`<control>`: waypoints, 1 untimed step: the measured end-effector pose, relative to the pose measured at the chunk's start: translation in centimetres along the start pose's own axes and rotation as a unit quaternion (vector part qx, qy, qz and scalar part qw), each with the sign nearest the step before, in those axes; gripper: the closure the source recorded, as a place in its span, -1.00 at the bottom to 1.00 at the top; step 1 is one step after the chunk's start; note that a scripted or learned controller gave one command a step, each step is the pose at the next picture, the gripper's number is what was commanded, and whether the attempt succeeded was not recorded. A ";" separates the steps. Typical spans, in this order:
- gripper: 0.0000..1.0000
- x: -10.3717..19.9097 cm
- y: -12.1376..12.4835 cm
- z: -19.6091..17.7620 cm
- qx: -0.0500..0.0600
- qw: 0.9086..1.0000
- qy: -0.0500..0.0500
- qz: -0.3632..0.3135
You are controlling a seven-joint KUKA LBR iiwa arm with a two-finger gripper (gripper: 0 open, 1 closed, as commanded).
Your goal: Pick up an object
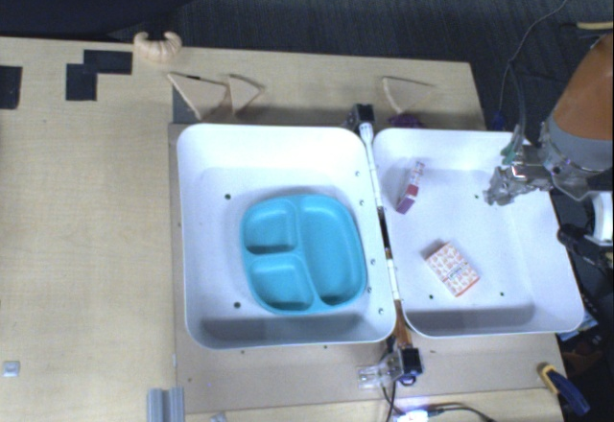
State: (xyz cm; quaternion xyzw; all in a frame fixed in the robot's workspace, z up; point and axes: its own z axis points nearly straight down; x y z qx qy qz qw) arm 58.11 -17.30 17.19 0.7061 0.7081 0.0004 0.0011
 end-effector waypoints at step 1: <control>1.00 -3.4 -3.9 -0.7 0.000 1.000 0.000 0.000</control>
